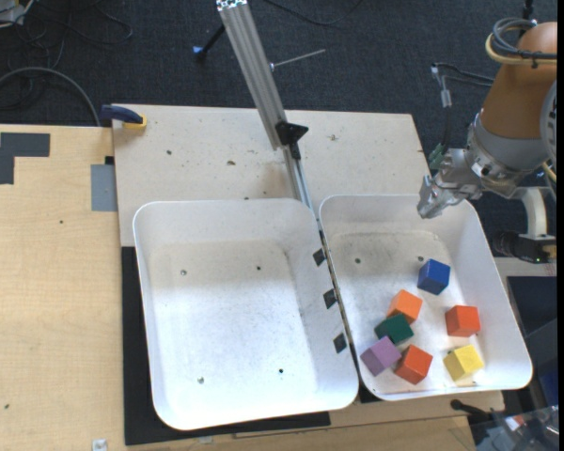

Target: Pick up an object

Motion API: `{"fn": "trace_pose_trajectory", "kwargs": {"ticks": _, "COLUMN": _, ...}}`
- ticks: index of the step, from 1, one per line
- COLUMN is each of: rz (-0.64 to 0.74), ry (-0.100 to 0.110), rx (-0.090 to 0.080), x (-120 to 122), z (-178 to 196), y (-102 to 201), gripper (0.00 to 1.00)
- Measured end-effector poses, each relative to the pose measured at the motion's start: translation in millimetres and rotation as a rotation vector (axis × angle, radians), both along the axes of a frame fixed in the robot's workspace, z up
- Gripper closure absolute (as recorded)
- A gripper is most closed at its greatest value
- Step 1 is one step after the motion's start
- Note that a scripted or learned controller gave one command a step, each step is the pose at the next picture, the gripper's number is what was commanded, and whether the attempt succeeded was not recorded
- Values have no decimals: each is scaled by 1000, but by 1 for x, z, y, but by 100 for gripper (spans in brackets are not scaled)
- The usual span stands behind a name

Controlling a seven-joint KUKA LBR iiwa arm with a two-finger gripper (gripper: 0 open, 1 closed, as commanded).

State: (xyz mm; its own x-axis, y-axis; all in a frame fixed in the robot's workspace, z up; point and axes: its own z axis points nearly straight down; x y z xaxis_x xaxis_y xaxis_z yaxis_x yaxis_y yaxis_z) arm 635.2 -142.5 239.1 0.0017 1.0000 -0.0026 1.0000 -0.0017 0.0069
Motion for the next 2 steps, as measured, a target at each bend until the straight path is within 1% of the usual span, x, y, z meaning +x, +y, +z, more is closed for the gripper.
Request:
{"fn": "trace_pose_trajectory", "kwargs": {"ticks": 1, "rz": 6, "ry": 8, "rx": 3, "x": 30, "z": -148, "y": 20, "gripper": 100}}
{"fn": "trace_pose_trajectory", "kwargs": {"ticks": 2, "rz": 3, "ry": 0, "rx": 1, "x": 25, "z": 46, "y": 5, "gripper": 100}}
